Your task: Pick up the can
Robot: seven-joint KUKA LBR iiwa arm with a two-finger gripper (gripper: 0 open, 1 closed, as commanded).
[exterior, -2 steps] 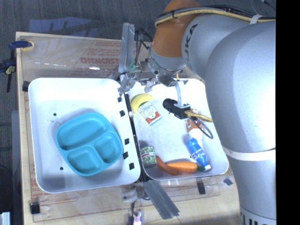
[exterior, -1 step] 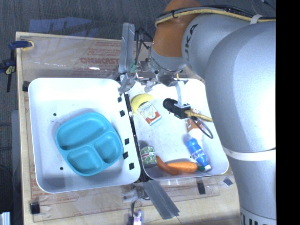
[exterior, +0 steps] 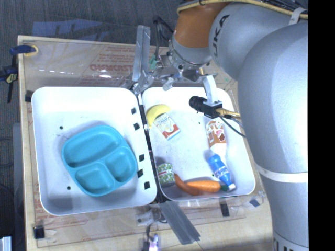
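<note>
Green can (exterior: 166, 174) sits at the near left of the right bin (exterior: 242, 156), just beside a carrot (exterior: 199, 185). Nothing has lifted it yet. The hand (exterior: 167, 77) hangs at the bin's far edge, well apart. I cannot tell its state.

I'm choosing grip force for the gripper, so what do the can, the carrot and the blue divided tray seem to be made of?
Can: probably metal under a green printed label; too small to be sure. Carrot: likely a plastic toy, smooth, evenly orange, faintly glossy. Blue divided tray: moulded plastic, matte, uniform colour with rounded compartment edges.
</note>
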